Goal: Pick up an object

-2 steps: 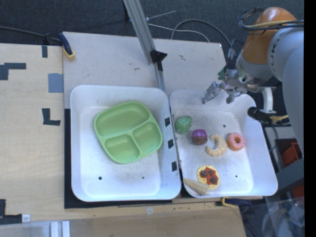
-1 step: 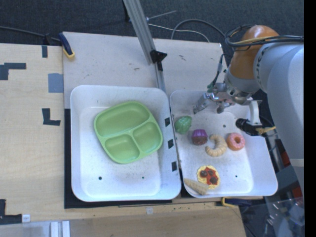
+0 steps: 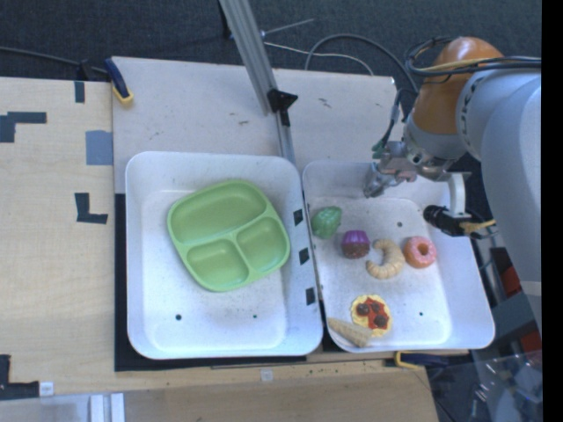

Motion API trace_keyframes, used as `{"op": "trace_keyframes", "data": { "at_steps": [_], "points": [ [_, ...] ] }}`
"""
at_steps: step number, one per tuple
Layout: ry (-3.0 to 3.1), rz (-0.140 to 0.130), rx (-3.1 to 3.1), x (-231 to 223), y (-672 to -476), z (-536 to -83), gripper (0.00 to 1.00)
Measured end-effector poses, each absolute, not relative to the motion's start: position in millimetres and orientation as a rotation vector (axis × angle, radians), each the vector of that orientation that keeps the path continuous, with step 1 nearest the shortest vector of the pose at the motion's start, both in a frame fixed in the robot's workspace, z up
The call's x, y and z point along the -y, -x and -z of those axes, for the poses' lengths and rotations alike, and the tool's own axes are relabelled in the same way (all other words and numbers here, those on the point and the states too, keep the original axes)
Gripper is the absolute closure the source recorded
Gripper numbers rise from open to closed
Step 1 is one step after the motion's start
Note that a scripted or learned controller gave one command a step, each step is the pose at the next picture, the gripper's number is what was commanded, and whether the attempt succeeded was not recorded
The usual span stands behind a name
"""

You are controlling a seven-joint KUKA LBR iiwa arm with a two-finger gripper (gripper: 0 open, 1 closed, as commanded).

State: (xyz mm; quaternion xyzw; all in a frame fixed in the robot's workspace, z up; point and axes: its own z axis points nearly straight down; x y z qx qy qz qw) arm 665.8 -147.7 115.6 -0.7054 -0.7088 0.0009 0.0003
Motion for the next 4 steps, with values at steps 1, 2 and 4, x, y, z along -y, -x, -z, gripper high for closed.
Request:
{"op": "trace_keyframes", "data": {
  "at_steps": [1,2,4],
  "points": [
    [2.221,0.003,2.226,155.1,-662.7,-164.4,1.0],
    [2.223,0.005,2.227,152.0,-656.3,-224.2,1.0],
    [2.214,0.001,2.227,96.2,-652.0,-272.4,1.0]
  ]
}}
